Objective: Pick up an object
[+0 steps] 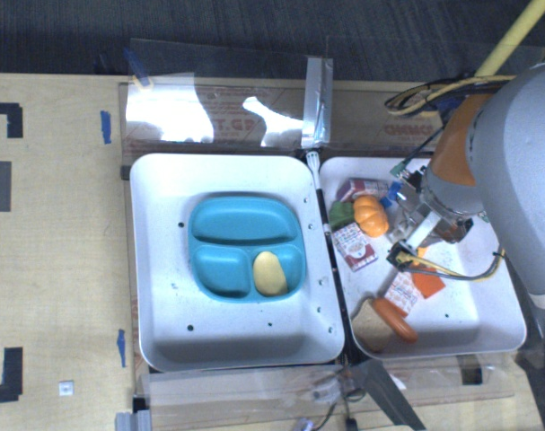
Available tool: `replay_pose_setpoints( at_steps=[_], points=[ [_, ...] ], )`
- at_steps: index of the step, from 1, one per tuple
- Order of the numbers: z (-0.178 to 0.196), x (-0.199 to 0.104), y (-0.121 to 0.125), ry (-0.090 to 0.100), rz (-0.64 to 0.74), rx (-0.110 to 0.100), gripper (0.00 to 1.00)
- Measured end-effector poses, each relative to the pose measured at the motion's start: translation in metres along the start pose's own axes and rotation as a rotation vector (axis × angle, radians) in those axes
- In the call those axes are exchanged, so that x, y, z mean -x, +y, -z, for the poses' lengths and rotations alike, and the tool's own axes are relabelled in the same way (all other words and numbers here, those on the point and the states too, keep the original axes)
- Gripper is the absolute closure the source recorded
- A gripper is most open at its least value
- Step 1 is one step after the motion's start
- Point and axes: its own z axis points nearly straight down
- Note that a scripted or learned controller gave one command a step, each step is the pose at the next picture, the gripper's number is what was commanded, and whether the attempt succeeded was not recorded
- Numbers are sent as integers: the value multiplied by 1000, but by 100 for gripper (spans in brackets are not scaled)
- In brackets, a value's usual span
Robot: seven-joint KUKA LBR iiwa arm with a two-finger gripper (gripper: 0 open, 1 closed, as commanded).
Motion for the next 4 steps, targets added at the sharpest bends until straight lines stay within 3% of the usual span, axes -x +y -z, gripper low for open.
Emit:
replay_pose_setpoints(
  at_steps=[1,2,3,4],
  points=[
    [0,-15,-2,1,-296,4,100],
    [0,20,-32,2,-507,3,100],
    [0,-13,-13,2,-545,3,100],
    [10,-14,-14,1,-540,3,100]
  ],
)
